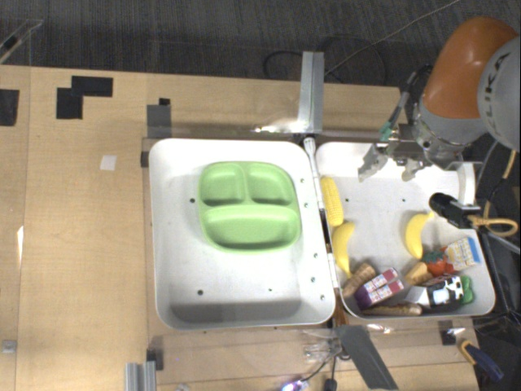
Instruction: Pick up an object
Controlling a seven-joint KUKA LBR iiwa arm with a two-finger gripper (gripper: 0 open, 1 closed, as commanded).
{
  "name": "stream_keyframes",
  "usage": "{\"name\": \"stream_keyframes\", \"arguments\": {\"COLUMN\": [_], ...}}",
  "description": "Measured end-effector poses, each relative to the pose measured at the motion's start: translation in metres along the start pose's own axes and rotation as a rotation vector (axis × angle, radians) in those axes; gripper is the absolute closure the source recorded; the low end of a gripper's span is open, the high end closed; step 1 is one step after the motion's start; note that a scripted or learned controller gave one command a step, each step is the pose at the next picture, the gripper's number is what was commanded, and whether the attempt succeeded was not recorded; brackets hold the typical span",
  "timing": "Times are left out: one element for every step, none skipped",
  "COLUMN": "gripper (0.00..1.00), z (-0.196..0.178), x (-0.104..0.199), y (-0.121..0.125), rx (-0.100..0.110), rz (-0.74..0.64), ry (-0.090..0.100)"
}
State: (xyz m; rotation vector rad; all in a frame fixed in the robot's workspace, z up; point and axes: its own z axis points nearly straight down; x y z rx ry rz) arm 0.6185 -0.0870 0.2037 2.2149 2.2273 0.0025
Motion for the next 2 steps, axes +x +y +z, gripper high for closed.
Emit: {"name": "stream_keyframes", "arguments": {"gripper": [0.00, 0.00], "z": [-0.044, 0.094], "x": [-0.017, -0.059], "y": [0.011, -0.016], "rx": [-0.002, 0.000], "rz": [-0.296, -0.317], "ry": [-0.001, 0.000]}}
